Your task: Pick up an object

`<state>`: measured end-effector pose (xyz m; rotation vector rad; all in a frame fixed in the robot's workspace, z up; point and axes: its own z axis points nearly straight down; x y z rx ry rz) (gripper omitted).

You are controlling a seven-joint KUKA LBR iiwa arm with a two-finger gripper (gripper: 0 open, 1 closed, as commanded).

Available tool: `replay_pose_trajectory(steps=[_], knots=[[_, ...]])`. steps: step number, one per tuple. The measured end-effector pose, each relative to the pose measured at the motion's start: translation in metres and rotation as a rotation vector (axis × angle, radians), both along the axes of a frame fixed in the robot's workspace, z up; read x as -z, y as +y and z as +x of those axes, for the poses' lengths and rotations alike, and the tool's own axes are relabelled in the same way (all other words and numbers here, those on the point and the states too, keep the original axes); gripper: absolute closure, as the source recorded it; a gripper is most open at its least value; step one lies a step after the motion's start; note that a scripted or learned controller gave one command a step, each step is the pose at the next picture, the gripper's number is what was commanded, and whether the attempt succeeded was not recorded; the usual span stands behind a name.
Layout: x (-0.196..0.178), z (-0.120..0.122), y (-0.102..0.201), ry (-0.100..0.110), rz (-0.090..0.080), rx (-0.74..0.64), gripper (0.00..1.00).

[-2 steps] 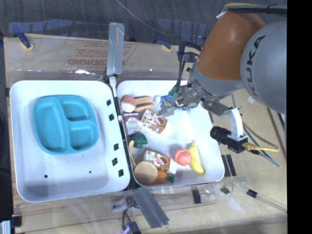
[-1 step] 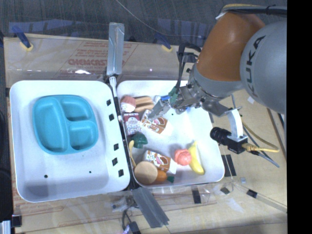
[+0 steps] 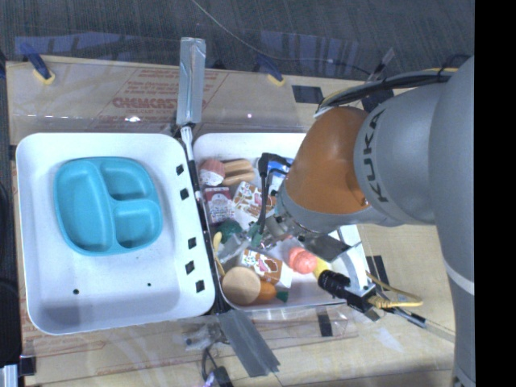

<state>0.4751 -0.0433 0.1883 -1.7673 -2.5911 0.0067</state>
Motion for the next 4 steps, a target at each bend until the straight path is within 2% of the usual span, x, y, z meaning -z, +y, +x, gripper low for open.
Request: replay_pose_trajectory(steps=[1,2,3,4], knots=[[0.039,0.001,-0.063,0.0,0.001,0.273,0.0],[0.098,0.075,-0.051,-0.002,0.001,0.097,0.0],[-0.007,0.067,-0.013,-0.012,0.001,-0.002,0.0],[0.047,0.009,-0.08,-0.002,0.001,-0.136,0.0]])
